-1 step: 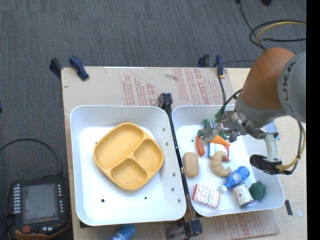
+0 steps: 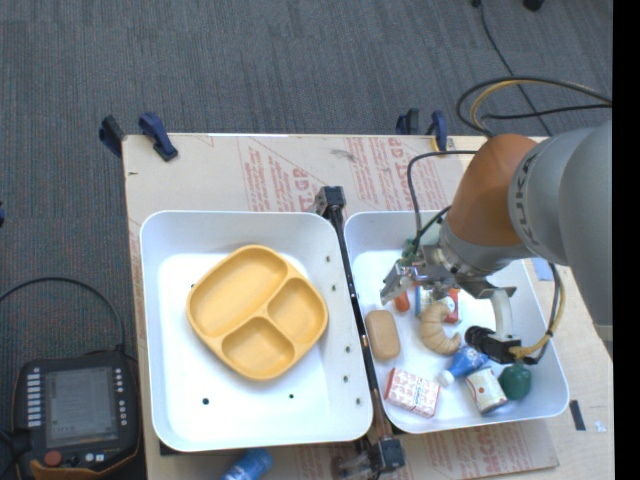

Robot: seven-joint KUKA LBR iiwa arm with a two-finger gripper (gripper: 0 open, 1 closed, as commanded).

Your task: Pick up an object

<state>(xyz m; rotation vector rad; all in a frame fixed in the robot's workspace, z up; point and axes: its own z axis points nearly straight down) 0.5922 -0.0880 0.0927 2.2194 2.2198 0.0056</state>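
Near the bottom of the frame, in the right bin, a red-and-white packet lies beside a small can and a green object. Just above them sit a tan oval bread roll and a croissant, its long axis running up-down. The gripper hovers right above the croissant's upper end; whether its fingers are open cannot be told. Farther left, the yellow divided plate sits in the left bin.

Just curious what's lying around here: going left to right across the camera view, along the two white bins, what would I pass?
Yellow divided plate → tan oval bun → red-and-white patterned packet → croissant → dark green object.
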